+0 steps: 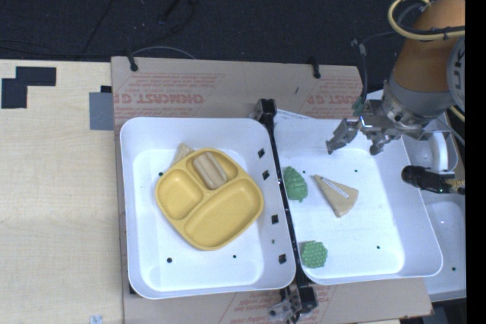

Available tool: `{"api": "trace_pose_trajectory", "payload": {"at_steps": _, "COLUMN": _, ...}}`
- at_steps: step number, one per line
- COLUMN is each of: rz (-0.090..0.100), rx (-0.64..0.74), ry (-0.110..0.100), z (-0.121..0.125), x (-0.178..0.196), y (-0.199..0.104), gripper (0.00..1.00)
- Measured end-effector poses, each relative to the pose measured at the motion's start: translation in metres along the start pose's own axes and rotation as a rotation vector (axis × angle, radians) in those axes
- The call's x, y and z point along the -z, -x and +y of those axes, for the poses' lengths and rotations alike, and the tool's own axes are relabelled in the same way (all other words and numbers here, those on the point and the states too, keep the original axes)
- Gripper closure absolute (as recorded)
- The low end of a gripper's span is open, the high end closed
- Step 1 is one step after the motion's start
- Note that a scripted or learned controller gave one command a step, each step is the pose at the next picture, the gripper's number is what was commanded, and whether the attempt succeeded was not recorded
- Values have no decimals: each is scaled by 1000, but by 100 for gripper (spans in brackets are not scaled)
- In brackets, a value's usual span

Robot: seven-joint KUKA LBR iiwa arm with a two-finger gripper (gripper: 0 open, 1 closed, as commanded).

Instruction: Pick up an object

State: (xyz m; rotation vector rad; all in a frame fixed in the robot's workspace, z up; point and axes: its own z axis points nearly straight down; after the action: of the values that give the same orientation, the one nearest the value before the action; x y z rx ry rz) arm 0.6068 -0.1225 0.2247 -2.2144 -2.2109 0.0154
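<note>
Item, nearest the camera: a small dark clip-like fitting (292, 306) at the bottom edge of the cardboard sheet (228, 91), where the two bins meet; too blurred to identify further.

Item: left bin (144, 262), shallow, white. Holds a yellow divided plate (210, 199) with three compartments, set near the middle of the bin. A tan ridged piece (209, 169), possibly toy bread, lies in the plate's upper compartment.

Item: black divider (277, 193) running between the bins from top to bottom.

Item: right bin (380, 254), shallow, white. Contents, left to right:
- green leafy object (295, 184), just beside the divider, at mid height of the bin
- second green knobbly object (313, 253), near the bin's lower left corner
- pale wedge (337, 194), cheese-like, near the bin's centre, well apart from the lower green object and near the upper one

Item: gripper (357, 139), at the end of the grey arm (414, 99) with orange band (430, 42), over the upper right part of the right bin. Jaws spread wide, one finger to the left and one to the right, with nothing between them. They sit above the wedge, apart from it.

Item: surface (53, 193), pale wood, left of the bins, with dark shapes at its upper left
</note>
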Motion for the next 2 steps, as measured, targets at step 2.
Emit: {"api": "trace_pose_trajectory", "payload": {"at_steps": 2, "rz": -1, "rx": 2, "ry": 10, "z": 6, "x": -35, "y": -1, "gripper": 0}}
